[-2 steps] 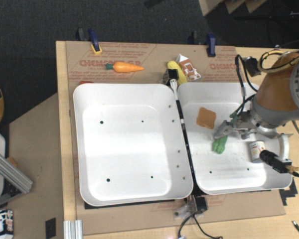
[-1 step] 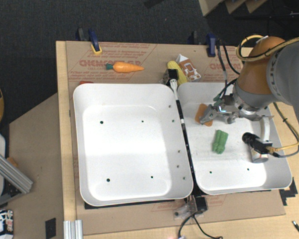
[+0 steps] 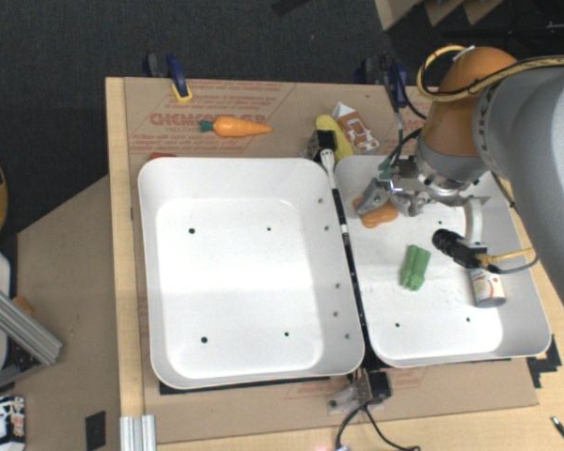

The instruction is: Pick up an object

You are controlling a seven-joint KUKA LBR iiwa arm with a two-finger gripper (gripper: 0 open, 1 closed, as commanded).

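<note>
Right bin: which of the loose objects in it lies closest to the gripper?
The orange piece, at the bin's upper left directly under the gripper. The green block and the small can lie farther down the right bin.

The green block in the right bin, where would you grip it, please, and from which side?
Judging from the camera view, grip the green block across its two long sides near the middle, coming straight down. It lies flat on the right bin, slightly tilted, with open floor all around. The gripper is above the orange piece, so it would need to shift toward the bin's middle.
</note>
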